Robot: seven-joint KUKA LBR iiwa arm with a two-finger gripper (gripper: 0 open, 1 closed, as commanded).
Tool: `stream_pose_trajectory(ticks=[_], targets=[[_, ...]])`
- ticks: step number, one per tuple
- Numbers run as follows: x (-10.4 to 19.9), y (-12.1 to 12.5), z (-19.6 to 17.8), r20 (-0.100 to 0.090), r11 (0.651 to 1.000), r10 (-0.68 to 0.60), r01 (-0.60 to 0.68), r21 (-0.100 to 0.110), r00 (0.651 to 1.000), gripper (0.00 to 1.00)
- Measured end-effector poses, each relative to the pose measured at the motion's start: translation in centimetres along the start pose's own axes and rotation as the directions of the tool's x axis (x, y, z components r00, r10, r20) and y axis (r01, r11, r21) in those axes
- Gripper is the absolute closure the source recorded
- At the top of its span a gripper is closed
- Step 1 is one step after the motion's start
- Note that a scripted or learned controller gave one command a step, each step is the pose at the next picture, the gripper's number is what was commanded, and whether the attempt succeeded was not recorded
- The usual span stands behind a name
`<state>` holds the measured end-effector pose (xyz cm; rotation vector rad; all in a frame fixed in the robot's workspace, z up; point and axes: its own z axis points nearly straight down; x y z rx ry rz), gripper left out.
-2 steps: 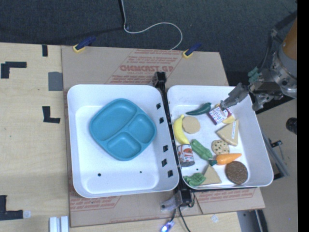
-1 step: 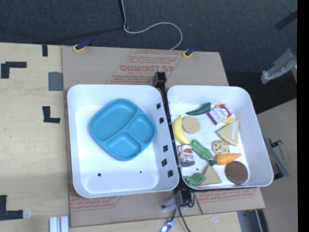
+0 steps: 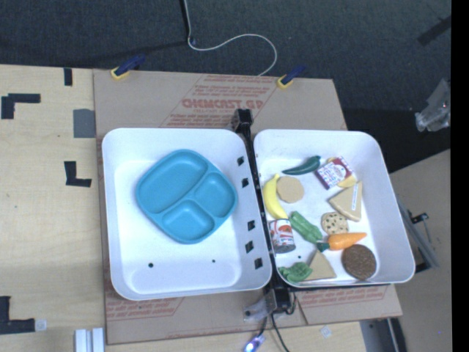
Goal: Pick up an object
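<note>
Claw [image 3: 433,111] shows as a blurred grey shape at the right edge, off beyond the right bin's far corner and well apart from the food, and I cannot tell whether it is spread or pressed together. On the surface [image 3: 44,196], the left bin [image 3: 117,204] holds a blue divided plate [image 3: 187,195]. The right bin [image 3: 390,196] holds the small toy foods: a banana [image 3: 273,196] and a can [image 3: 283,235] near its left wall, then a cookie [image 3: 333,221], a carrot [image 3: 344,240] and a brown patty [image 3: 359,261].
</note>
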<state>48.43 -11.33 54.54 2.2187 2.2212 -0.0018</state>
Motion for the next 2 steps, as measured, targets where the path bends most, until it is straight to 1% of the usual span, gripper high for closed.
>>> stream_pose_trajectory(ticks=[1, 2], targets=[[8.9, 0.0, 5.3, -0.004, 1.0, -0.009, 0.01, 0.007, 1.0, 1.0], [17.8, -0.1, 7.3, -0.003, 1.0, -0.011, 0.011, 0.005, 1.0, 1.0]])
